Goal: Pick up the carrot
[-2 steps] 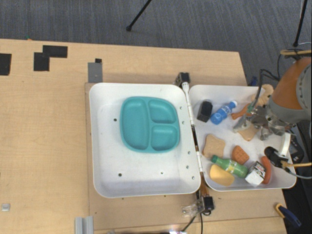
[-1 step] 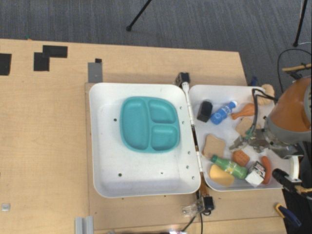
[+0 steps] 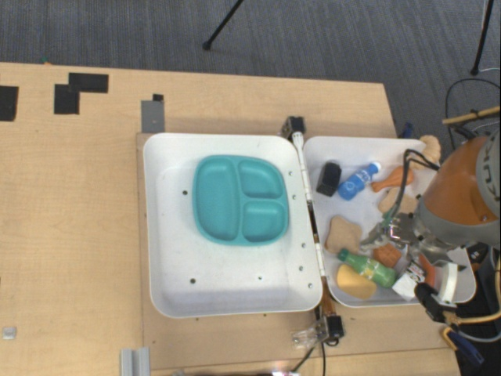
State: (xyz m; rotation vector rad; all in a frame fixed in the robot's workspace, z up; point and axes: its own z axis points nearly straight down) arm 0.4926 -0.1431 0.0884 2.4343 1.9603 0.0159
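The carrot (image 3: 389, 181), a thin orange piece, lies in the far part of the right bin (image 3: 350, 149), between a blue bottle (image 3: 358, 180) and the bin's right side. A black cable crosses over its right end. My gripper (image 3: 394, 236) hangs nearer the front of the same bin, over the pile, well short of the carrot. It is above a small orange-brown item (image 3: 386, 255) and beside a tan bread-like slice (image 3: 343, 233). Nothing can be seen held in it.
The right bin also holds a black block (image 3: 329, 178), a green bottle (image 3: 369, 268), a yellow rounded item (image 3: 355, 282) and a tan piece (image 3: 389, 201). In the left bin (image 3: 168, 233) lies a teal divided plate (image 3: 239, 199). The arm's orange band (image 3: 466, 186) overhangs the right bin's edge.
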